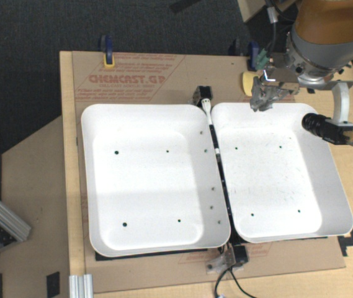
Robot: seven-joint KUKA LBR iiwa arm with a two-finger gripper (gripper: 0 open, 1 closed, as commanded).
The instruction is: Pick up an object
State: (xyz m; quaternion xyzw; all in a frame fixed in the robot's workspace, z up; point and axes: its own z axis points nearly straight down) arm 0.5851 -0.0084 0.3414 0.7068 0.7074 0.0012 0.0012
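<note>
Arm (328, 17) enters from upper right, high in view. Orange band sits just above grey wrist (316, 58). Wrist points down and slightly left. Gripper (262, 102) hangs below the wrist, small metal fingers aimed downward, tips close together; nothing visible between them. Black cylindrical part (317, 124) sticks out to the wrist's lower right on a pale bracket.
</note>
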